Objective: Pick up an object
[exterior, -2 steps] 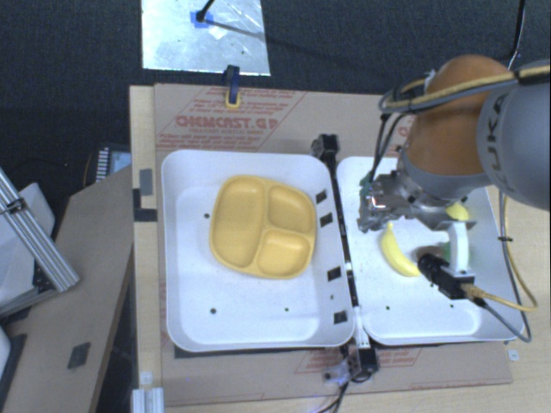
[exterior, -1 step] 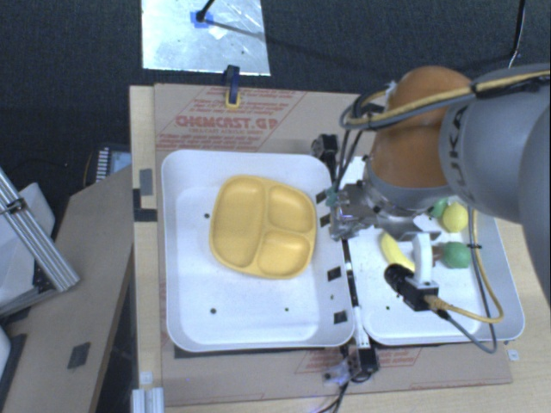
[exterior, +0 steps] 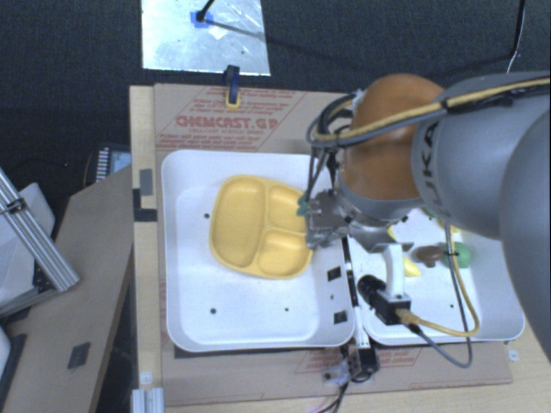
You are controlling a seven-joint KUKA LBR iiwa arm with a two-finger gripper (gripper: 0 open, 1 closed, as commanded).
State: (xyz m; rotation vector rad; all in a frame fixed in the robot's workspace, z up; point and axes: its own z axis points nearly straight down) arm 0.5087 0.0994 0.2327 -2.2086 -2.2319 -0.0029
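A yellow divided plate lies in the left white bin, its compartments facing up. My gripper hangs at the plate's right edge, close to the wall between the two bins. The wrist and the arm's orange band cover much of it from above. In the right bin a small green thing, a brown piece and a yellow piece peek out from under the arm.
The bins sit on a cardboard sheet printed with red letters. A shiny metal plate lies behind it on dark cloth. Grey metal rails stand at the left. The arm covers most of the right bin.
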